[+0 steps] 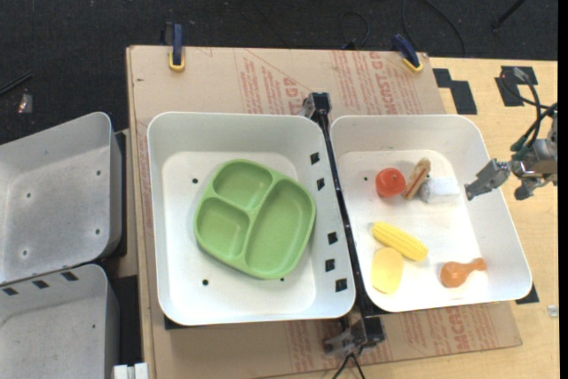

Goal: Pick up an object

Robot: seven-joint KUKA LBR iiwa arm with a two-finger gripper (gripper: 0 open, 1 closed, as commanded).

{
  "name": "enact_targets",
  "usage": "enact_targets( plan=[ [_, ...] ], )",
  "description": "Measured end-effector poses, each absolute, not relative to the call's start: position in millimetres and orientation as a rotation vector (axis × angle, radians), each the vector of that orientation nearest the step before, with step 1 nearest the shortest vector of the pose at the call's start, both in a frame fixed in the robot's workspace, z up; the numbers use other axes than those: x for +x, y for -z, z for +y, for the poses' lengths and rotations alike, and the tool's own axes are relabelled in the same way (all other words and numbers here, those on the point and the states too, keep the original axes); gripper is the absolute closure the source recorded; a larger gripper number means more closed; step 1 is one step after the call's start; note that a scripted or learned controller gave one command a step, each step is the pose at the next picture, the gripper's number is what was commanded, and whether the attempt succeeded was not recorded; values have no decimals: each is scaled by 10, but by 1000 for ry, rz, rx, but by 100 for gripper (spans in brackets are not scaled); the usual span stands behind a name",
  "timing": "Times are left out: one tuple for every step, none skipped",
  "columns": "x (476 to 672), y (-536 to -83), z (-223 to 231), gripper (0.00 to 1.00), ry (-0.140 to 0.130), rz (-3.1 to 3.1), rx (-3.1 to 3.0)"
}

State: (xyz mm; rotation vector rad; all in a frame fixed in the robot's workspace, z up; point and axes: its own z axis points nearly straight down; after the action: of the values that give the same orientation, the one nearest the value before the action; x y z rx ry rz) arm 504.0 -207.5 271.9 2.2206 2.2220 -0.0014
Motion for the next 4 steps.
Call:
enact_targets(
  plan=[
    [4991, -2260, -2128, 0, 4, 2221, 2226],
    [4999, -1618, -2110, 0, 4, 2223, 2227],
    [5050, -1006, -2145, 0, 3, 2222, 2225],
    [5056, -1136, -2146, 100, 0, 2219, 2223]
  ],
)
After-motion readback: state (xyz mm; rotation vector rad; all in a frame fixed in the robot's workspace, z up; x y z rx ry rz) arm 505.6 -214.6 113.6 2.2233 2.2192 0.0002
